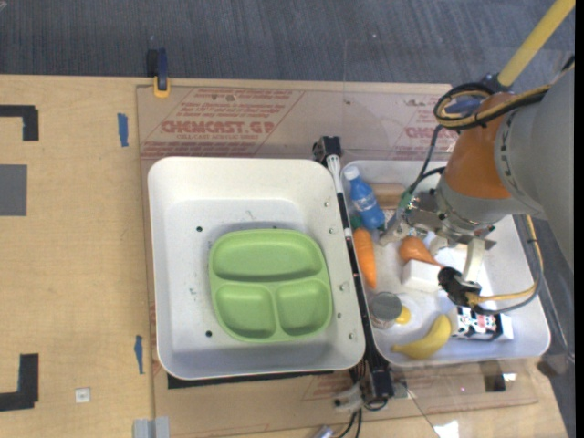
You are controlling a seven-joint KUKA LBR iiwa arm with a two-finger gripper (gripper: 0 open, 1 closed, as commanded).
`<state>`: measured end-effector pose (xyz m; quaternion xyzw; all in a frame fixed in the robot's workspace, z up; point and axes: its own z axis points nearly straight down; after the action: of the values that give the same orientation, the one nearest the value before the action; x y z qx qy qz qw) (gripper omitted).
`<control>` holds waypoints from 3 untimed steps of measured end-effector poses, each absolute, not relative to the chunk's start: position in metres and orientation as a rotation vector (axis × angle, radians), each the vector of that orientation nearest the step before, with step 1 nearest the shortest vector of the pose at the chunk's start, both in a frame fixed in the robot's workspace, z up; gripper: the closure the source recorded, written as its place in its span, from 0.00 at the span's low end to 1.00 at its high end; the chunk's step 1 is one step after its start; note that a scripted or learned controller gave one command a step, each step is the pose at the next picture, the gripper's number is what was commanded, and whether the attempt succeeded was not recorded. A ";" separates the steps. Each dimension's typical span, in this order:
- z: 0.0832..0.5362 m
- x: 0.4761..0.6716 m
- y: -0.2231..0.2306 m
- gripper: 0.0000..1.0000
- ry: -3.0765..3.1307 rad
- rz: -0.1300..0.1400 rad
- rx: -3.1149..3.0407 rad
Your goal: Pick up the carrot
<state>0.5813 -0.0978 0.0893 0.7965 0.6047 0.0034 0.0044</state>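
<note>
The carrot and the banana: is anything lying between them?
Yes. In the camera view, a small grey can sits between the carrot and the banana.

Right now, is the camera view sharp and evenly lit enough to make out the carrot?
Camera view: even, soft light, no harsh shadows. The carrot reads clearly against the right bin's white floor, slightly soft. Faint sheen on the green tray. The arm's grey bulk blocks part of the bin; the end effector is hard to resolve.

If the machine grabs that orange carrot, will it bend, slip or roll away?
The carrot looks like stiff moulded plastic, so it probably won't bend. Its smooth, tapered body may slip between fingers. Being round and lying against the bin wall, it could roll if nudged.
</note>
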 end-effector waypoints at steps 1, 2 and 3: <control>0.089 0.586 -0.119 0.00 1.734 0.013 2.618; 0.090 0.543 -0.096 0.00 1.575 0.010 2.711; 0.088 0.576 -0.098 0.00 0.674 -0.001 3.060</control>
<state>0.5764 -0.0982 0.0882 0.9766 0.2151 -0.0004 0.0041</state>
